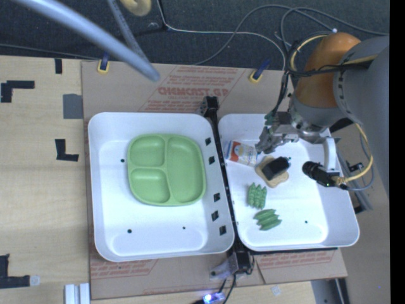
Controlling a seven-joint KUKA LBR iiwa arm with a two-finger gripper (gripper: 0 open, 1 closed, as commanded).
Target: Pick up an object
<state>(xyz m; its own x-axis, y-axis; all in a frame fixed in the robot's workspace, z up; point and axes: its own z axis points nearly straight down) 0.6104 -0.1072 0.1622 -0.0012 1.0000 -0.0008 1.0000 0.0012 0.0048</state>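
Note:
My gripper [266, 143] hangs over the upper middle of the right bin [329, 230], reaching in from the right. Just left of it lies a small white packet with red and blue print [239, 152]. Directly below the fingertips sits a tan block with a black top [274, 170]. Further toward the front lie two green pieces: a ridged one [256, 196] and a pea pod [267, 218]. Nothing shows between the fingers.
The left bin [107, 233] holds a green divided plate [166, 169]. A black clip row [219, 182] runs between the bins. A black cylinder on the arm [318, 173] juts over the right bin. Cables trail behind the bins.

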